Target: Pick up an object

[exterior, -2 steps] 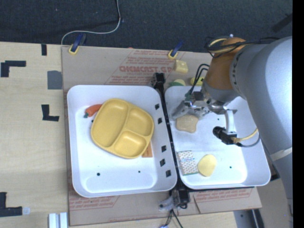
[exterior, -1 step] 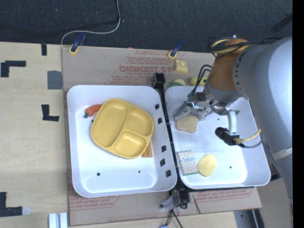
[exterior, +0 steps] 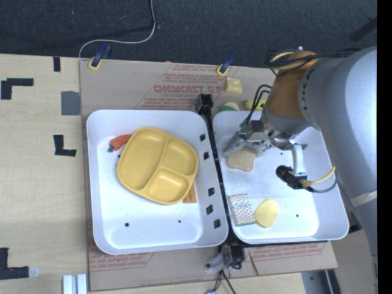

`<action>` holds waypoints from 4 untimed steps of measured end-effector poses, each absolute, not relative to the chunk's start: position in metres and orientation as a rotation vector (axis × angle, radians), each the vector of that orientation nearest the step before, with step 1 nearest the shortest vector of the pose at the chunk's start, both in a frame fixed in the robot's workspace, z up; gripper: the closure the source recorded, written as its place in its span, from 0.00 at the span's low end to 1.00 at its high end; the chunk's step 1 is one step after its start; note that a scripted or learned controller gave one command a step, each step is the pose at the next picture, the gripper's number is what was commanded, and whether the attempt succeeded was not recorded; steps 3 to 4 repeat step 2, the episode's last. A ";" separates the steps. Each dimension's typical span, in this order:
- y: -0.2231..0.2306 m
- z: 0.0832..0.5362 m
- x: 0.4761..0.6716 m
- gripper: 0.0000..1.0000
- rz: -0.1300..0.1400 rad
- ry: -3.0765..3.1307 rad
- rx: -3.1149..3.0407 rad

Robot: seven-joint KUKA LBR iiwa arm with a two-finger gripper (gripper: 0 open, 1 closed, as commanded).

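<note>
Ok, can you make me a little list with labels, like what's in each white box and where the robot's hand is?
left bin: a yellow divided plate, tilted, lying over orange pieces; one orange piece peeks out at its upper left
right bin: a beige lump, a pale yellow round piece, a small patterned packet
gripper: low in the right bin, just above the beige lump
holding anything: nothing seen between its fingers
behind the bins: a yellow block on the cardboard
</note>
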State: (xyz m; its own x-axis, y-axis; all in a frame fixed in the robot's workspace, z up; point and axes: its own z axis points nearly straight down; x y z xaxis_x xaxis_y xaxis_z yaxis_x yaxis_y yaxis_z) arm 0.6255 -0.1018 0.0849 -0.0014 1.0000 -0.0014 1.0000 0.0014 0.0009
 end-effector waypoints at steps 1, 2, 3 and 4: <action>-0.102 0.085 0.611 0.00 -0.001 2.221 2.219; -0.101 0.095 0.611 1.00 -0.001 2.222 2.220; -0.101 0.095 0.611 1.00 -0.001 2.222 2.220; -0.101 0.095 0.611 1.00 -0.001 2.222 2.220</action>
